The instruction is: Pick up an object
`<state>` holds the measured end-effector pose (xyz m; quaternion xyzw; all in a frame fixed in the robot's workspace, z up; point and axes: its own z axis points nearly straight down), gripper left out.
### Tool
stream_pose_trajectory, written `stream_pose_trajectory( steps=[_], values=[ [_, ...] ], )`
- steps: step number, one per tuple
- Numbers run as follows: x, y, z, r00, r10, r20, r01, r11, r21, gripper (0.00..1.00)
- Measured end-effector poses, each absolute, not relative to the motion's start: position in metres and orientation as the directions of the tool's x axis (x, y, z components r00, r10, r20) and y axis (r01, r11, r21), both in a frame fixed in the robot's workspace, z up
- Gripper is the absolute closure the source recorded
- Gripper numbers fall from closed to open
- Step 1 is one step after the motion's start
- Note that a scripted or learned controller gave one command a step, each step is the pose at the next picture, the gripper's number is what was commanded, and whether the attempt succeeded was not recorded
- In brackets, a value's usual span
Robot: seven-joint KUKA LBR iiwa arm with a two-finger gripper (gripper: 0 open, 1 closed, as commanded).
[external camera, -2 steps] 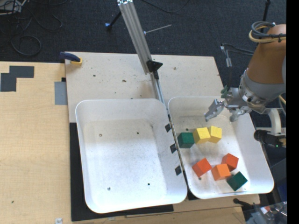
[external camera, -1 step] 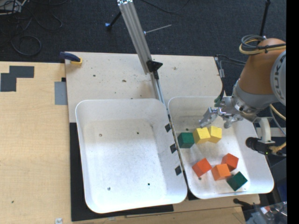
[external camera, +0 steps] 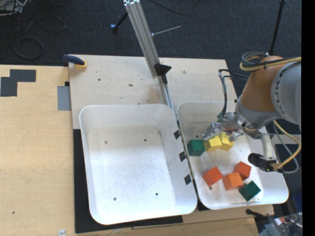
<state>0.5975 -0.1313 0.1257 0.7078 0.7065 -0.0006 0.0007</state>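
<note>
Six blocks sit in the right bin (external camera: 280,193), and I take that bin as my landmark. Nearest me, by its front edge, a dark green block (external camera: 249,190) lies tilted. Just behind it I see an orange block (external camera: 233,181) touching a red-orange block (external camera: 242,170), and to their left, a little apart, another red-orange block (external camera: 212,175).

Further back, around the middle of the bin, a green cube (external camera: 196,147) sits close to the bin's left wall, with a yellow block (external camera: 215,143) just beside it and a second yellow block (external camera: 226,141) touching that one.

My end effector (external camera: 224,129) is down in the bin right over the two yellow blocks. I cannot tell whether its fingers are spread or closed, nor whether anything is between them; the metal parts blur into the yellow from this angle. The arm (external camera: 268,95), with its orange band, comes in over the bin's right rear corner.

Left of the landmark, the left bin (external camera: 98,132) lies alongside it, their walls almost touching. Behind both bins, on the counter (external camera: 113,80), a slanted aluminium post (external camera: 143,31) rises from a black bracket (external camera: 161,70), and a small blue and yellow clamp (external camera: 75,60) sits at the counter's far left corner.
</note>
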Motion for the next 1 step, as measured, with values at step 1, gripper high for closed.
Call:
stream_pose_trajectory(
  steps=[1],
  values=[
    [0.5986, -0.1331, 0.1398, 0.009, 1.0, -0.001, 1.0, -0.009, 0.005, 1.0]
  ],
)
